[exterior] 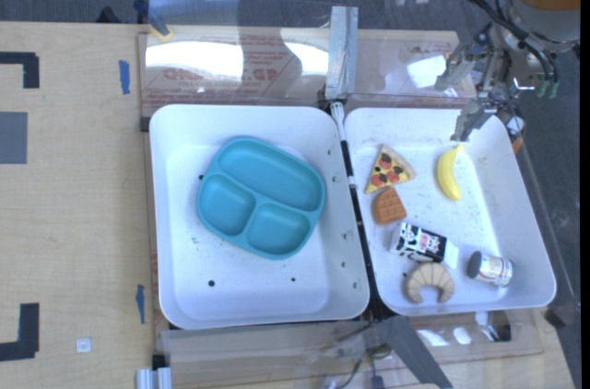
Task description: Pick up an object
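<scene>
Camera view: the claw [472, 122] is hanging over the far rim of the right bin [539, 235], just beyond the banana [448, 172]; whether it is open or closed cannot be told, and nothing is showing in its grip. By appearance the arm is lining up its approach, with the pick not yet made. The next move is calling for a descent onto one object, the banana being nearest. That banana is a smooth, curved yellow toy. Left of the banana are lying a flat pizza slice [389, 167] and an orange waffle piece [389, 206]; nearer than the banana are sitting a black-and-white carton [420, 243], a tan croissant [430, 282] and a small can [489, 268].
</scene>
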You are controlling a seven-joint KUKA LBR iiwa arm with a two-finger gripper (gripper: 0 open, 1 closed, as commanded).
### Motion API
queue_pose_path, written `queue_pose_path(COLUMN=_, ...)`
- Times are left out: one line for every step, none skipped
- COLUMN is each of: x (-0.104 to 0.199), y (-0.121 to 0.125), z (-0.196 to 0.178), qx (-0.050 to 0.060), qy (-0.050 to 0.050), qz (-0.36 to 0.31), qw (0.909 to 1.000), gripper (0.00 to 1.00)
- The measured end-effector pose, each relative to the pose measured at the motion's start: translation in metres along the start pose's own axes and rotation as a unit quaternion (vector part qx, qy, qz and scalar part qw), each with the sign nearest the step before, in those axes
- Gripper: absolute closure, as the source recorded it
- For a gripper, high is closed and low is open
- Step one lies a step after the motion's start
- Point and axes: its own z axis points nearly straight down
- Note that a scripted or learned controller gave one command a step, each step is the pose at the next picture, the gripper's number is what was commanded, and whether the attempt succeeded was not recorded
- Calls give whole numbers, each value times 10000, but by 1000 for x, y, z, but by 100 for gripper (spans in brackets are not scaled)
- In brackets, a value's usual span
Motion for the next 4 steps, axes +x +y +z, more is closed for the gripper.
queue_pose_path(x=36, y=-45, z=155, qx=-25, qy=60, qz=-1541, qw=9880, gripper=0)
queue_pose_path(x=10, y=-3, z=199, qx=-5, qy=-5, qz=-114, qw=9999, gripper=0)
queue_pose_path(x=6, y=-2, z=183, qx=8, qy=-80, qz=-119, qw=9999, gripper=100)
queue_pose_path(x=-18, y=28, z=134, qx=-3, qy=-33, qz=1511, qw=9885, gripper=100)
